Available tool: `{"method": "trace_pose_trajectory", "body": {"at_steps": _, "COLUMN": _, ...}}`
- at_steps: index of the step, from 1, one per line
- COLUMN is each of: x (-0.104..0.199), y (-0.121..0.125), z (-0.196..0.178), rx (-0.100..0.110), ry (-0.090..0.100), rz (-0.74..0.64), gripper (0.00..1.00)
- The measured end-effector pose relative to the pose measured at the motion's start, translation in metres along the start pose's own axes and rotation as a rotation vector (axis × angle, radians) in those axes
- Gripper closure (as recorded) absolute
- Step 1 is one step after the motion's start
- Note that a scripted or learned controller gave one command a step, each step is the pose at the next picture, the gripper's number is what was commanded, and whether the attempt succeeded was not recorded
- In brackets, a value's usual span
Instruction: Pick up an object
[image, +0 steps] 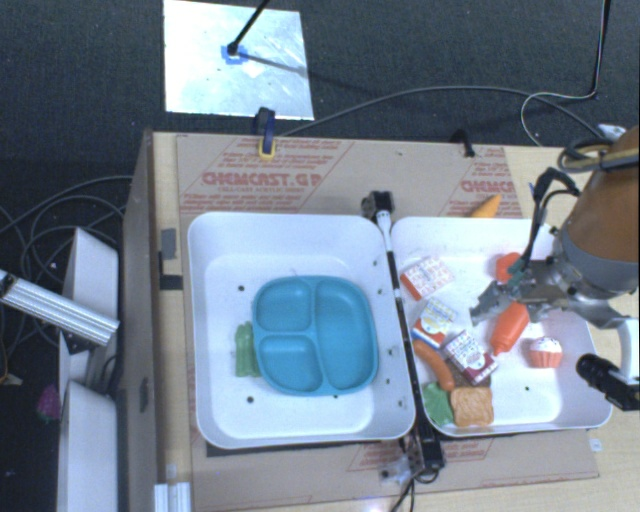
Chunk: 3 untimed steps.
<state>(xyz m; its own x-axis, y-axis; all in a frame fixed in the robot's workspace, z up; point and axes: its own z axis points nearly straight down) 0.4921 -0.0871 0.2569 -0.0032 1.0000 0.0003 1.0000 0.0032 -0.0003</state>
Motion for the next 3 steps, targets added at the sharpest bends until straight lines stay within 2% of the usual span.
{"method": "trace_pose_trajectory", "body": {"at_steps": 1, "x": -0.061, "y": 0.062, "z": 0.074, "rx": 0.000, "ry": -0.001, "rz": 0.002, "gripper": 0.00}}
{"method": "trace_pose_trajectory", "body": {"at_steps": 2, "x": -0.120, "y": 0.057, "z": 0.172, "rx": -0.003, "ry": -0.002, "rz": 0.003, "gripper": 0.00}}
{"method": "trace_pose_trajectory", "body": {"at_steps": 3, "x": -0.120, "y": 0.058, "z": 0.162, "rx": -0.005, "ry": -0.001, "rz": 0.001, "gripper": 1.00}}
